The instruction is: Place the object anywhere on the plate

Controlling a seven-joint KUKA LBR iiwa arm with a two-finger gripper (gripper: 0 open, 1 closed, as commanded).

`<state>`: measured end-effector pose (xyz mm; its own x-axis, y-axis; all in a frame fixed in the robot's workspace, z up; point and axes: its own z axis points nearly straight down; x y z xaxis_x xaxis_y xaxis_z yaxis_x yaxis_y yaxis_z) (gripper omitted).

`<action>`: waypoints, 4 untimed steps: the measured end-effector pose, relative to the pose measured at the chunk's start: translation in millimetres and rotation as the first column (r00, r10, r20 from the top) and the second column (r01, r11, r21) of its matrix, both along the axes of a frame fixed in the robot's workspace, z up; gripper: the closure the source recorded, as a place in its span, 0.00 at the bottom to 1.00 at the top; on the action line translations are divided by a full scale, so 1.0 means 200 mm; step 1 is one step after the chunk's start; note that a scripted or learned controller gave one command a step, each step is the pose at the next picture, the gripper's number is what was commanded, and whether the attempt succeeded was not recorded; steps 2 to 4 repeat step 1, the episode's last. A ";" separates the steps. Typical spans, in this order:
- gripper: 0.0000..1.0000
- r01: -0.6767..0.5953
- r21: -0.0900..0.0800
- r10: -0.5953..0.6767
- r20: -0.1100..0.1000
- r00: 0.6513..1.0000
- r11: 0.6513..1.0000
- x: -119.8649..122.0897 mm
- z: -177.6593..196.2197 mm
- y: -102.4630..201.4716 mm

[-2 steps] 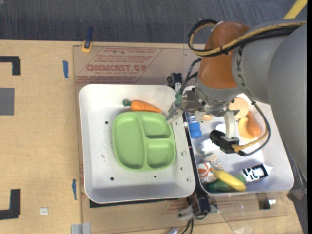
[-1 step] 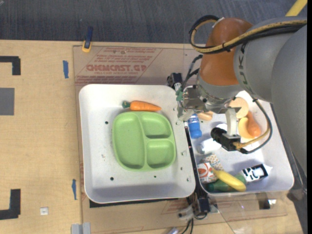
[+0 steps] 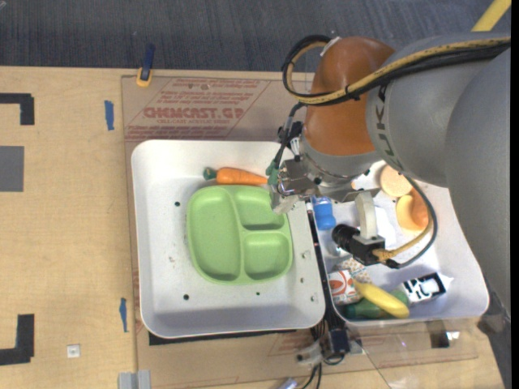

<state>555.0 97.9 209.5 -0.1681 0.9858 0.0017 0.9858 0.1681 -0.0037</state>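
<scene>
A green divided plate (image 3: 238, 233) lies in the left white bin (image 3: 162, 298). Just behind its far rim a carrot (image 3: 237, 177) rests on the bin floor. My gripper (image 3: 285, 191) hangs over the plate's right far corner, close to the wall between the two bins. The carrot's tip ends a short way left of it. The big grey arm with its orange band (image 3: 345, 104) covers the space above the right bin.
The right bin (image 3: 462, 290) holds several items: a yellow banana (image 3: 379, 298), a blue piece (image 3: 324, 215), a black and white object (image 3: 425, 287), an orange slice shape (image 3: 412, 211) and a red and white wrapper (image 3: 340, 284). Cardboard (image 3: 65, 217) surrounds the bins.
</scene>
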 end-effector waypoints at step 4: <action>0.00 0.002 -0.001 -0.002 0.000 1.000 1.000 0.00 0.00 -0.01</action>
